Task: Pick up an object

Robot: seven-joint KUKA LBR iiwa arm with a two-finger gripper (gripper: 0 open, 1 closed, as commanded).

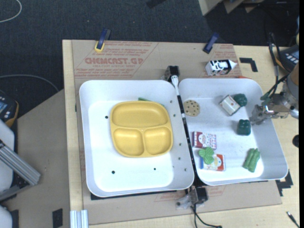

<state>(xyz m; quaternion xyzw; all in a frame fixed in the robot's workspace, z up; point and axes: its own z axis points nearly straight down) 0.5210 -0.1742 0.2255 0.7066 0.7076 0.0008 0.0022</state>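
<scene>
My gripper (262, 112) hangs over the right rim of the right bin (273, 141), reaching in from the right. Just to its left lies a small dark green piece (243, 127), apart from it. Farther up are a grey and white block (230, 105) and another dark green piece (240, 99) touching it. A light green pickle-like piece (251, 159) lies near the bin's lower right corner. A round brown cookie (192, 108), a red and white carton (204, 139) and a leafy green piece on a small card (211, 158) lie along the left side.
The left bin (95, 127) holds a yellow divided plate (141, 128) with a green scrap (144, 99) peeking out behind it. A black and white toy (220, 67) sits on the board beyond the right bin. Clamps (101, 40) grip the board's far edge.
</scene>
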